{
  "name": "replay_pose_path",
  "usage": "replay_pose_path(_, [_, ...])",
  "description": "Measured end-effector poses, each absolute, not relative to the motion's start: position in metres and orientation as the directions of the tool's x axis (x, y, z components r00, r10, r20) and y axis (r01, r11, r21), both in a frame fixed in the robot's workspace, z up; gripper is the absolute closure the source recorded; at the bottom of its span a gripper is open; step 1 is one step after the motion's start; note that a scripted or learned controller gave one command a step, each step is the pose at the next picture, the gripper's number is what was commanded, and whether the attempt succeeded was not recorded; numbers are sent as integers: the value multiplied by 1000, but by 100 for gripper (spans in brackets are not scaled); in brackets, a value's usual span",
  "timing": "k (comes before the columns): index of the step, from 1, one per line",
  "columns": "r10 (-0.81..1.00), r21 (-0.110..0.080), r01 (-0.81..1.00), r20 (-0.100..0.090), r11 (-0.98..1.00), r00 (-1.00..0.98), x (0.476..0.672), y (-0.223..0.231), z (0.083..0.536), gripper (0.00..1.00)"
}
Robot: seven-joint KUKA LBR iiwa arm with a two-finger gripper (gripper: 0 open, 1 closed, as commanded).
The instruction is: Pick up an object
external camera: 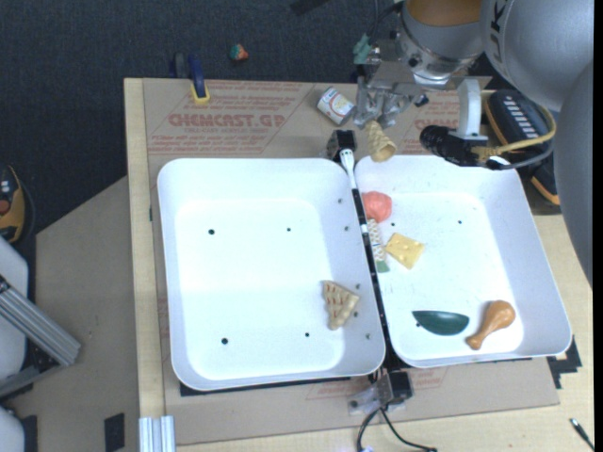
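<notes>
The arm (528,26) reaches in over the far edge of the right bin (509,252), likely lifting clear. The left bin (245,252) holds a tan wedge (339,304). The gripper (382,121) pinches a small tan piece (381,142), hanging just above the rim. A drumstick (492,322), green leaf (440,322), cheese (405,250) and red lump (377,204) lie below.
</notes>
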State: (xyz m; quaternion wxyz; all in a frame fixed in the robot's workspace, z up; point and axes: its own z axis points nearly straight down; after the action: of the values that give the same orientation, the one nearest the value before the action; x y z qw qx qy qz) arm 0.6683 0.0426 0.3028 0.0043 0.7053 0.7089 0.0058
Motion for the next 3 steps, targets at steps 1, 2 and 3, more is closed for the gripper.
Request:
replay_pose_path(1, [1000,-10,1000,1,5,-5,624,107,226,100])
replay_pose_path(2, [1000,3,1000,2,6,-6,667,176,186,100])
replay_pose_path(3, [1000,10,1000,4,4,-4,639,193,301,100])
